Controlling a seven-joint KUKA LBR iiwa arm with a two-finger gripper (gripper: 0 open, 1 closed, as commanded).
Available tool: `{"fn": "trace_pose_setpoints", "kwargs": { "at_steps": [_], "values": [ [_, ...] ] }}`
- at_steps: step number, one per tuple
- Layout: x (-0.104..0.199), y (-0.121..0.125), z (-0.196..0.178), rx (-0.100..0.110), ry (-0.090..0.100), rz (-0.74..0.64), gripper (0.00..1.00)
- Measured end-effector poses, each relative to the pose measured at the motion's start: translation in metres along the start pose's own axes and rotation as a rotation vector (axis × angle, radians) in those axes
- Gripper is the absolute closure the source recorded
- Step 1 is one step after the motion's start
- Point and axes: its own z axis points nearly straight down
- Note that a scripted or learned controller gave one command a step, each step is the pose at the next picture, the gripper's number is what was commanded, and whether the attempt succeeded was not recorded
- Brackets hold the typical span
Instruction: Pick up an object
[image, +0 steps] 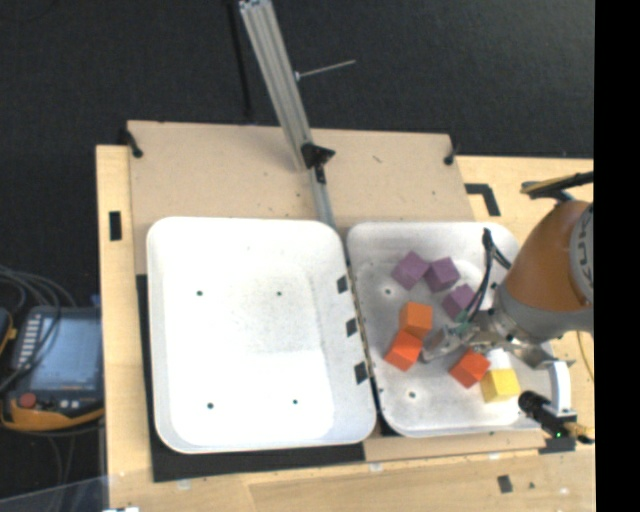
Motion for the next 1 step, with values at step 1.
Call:
{"fn": "trace_pose_setpoints", "kwargs": {
  "at_steps": [1],
  "values": [
    [-0.0012, 0.0014, -0.0112, -0.006, -0.002, 0.005, 1.0]
  ]
}}
